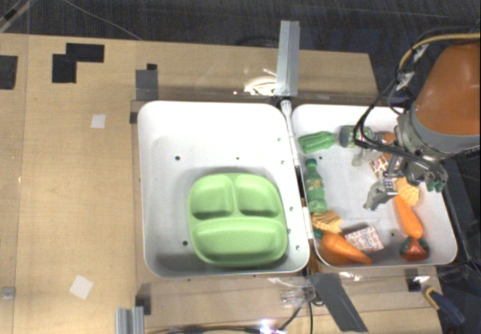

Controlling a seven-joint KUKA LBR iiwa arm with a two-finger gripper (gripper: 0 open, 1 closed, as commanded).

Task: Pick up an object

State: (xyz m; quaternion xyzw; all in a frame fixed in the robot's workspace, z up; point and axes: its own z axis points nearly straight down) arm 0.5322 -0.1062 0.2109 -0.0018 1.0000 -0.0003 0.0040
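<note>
The right bin (338,174) holds several small toy foods. A green piece (316,141) lies at its far left, with a green bottle-like piece (313,183) below it along the left wall. A large orange carrot (344,248) and a patterned packet (366,238) lie at the front. A second carrot (409,218) and a red piece (414,250) sit at the front right. My gripper (382,193) hangs low over the bin's middle right, just left of a yellow piece (408,191). Nothing is clearly held in it.
The left bin (173,144) contains a green divided plate (237,218). A red-and-white item (382,162) lies partly under the wrist. A yellow-tan piece (325,221) sits by the divider wall. Cables loop around the wrist (443,99) over the bin's far right.
</note>
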